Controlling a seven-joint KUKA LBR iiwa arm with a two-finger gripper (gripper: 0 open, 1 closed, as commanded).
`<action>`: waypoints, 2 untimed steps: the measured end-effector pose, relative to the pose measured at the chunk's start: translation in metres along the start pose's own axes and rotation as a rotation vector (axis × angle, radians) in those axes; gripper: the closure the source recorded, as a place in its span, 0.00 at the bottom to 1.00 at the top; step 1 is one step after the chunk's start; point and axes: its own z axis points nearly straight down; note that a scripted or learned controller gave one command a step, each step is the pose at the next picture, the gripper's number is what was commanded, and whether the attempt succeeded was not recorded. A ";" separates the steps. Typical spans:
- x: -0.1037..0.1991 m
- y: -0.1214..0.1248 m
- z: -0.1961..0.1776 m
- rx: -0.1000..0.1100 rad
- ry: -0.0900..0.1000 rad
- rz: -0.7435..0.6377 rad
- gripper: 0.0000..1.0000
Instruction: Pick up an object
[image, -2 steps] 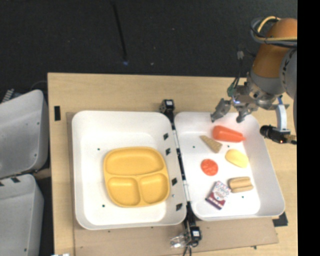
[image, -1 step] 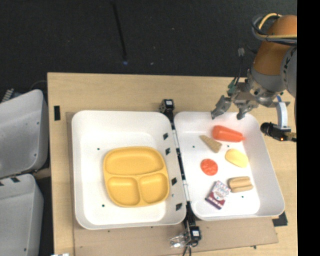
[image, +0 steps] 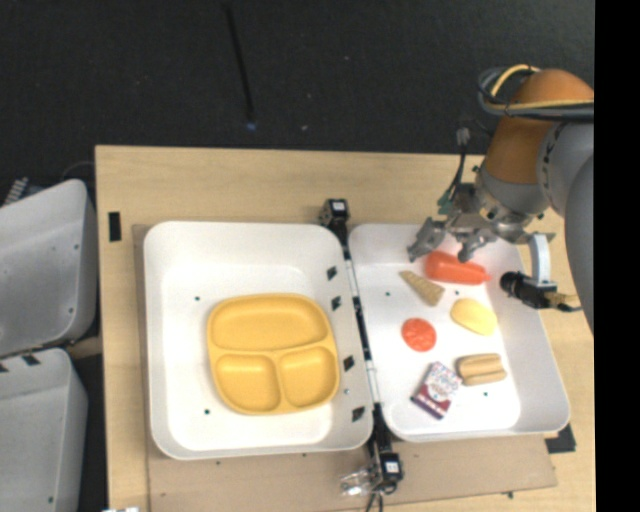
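An orange-red carrot-like toy (image: 457, 268) is seen lying in the right bin (image: 535, 400), directly beneath the gripper (image: 452, 240). Whether it is grasped cannot be told, and the gripper's state cannot be told either. Just below and left of the gripper a tan wedge (image: 423, 287) is found; further below lie a yellow lemon-like piece (image: 474, 316), a red disc (image: 419, 334), a hot-dog bun (image: 480, 370) and a small printed packet (image: 437, 390). Far to the gripper's left, a yellow divided tray (image: 272, 351) is held in the left bin (image: 170, 400).
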 end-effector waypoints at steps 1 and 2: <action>-0.014 0.001 0.041 -0.014 -0.006 0.002 0.00; -0.015 0.006 0.040 -0.027 -0.009 -0.001 0.00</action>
